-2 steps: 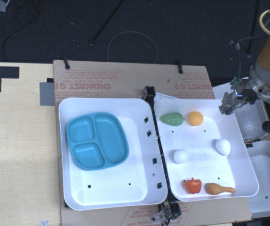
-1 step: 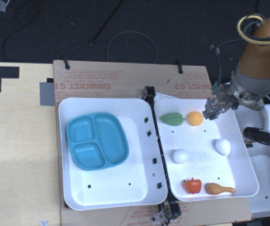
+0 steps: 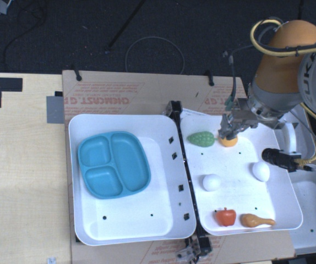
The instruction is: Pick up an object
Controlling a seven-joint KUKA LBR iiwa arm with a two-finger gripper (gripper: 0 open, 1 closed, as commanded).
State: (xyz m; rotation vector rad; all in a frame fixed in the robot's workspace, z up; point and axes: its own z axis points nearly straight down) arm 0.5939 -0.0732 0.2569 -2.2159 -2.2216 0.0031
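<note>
We find the grey two-finger gripper (image 3: 229, 134) lowered into the far part of the right-hand shallow white bin (image 3: 290, 199), directly over a small orange rounded object (image 3: 229, 142) that peeks out beneath it. The gripper body covers the top of that object, so we cannot tell whether it is gripped or merely touched from above. We judge this orange piece to be the intended pick.

Other contents of the right bin:
- a green bumpy oval toy (image 3: 201, 139), just beside the orange piece on the side nearer the divider
- a white egg-shaped ball (image 3: 211, 182) near the bin's middle
- a second white egg-shaped ball (image 3: 261, 171) toward the arm's side
- a red apple-like toy with a green stem (image 3: 225, 217) at the near edge
- a tan drumstick-shaped toy (image 3: 256, 220) close beside the apple

The left-hand white bin (image 3: 92, 230) holds a blue three-compartment plastic plate (image 3: 114, 164), lying flat, nothing in its compartments.

Progress, as we judge it: the approach looks complete, with the tool down at the object. The orange piece sits on the bin floor, not raised. Left to do: a confirmed grasp and the lift clear of the bin. Nothing counts as picked up yet.
</note>
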